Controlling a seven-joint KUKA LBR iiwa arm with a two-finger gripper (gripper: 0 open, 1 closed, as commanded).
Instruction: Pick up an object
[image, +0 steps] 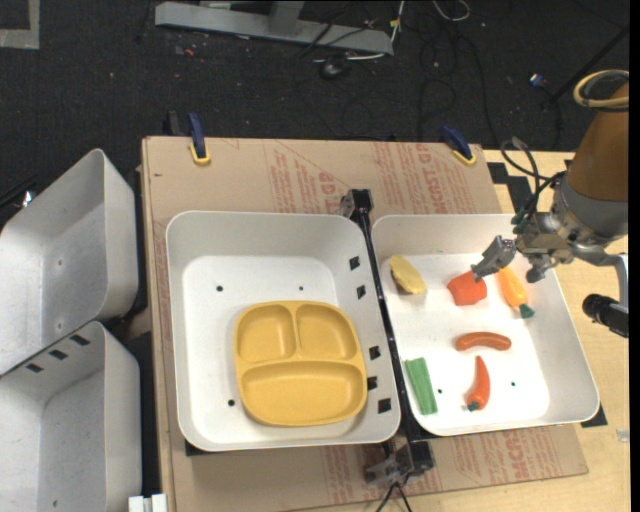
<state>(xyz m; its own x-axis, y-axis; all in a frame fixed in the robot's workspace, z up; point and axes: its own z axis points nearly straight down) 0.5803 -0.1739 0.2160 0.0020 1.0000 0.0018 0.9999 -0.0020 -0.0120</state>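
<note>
The red block (467, 289) lies near the far side of the right bin (570, 395), and the gripper (513, 258) hangs just above and beside it with its fingers spread apart, holding nothing. The likely slip is a closing finger catching the orange carrot (514, 290) just to the block's right, nudging either piece away. Further out lie a sausage (484, 342), a chili pepper (480, 384), a green stick (420, 385) and a yellow piece (407, 275); a yellow plate (298, 362) sits in the left bin (190, 240).

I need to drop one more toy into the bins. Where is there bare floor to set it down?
Left bin: bare strip behind the yellow tray. Right bin: open floor between the green block and sausage. It is crowded near the gripper, red piece and orange carrot.
</note>
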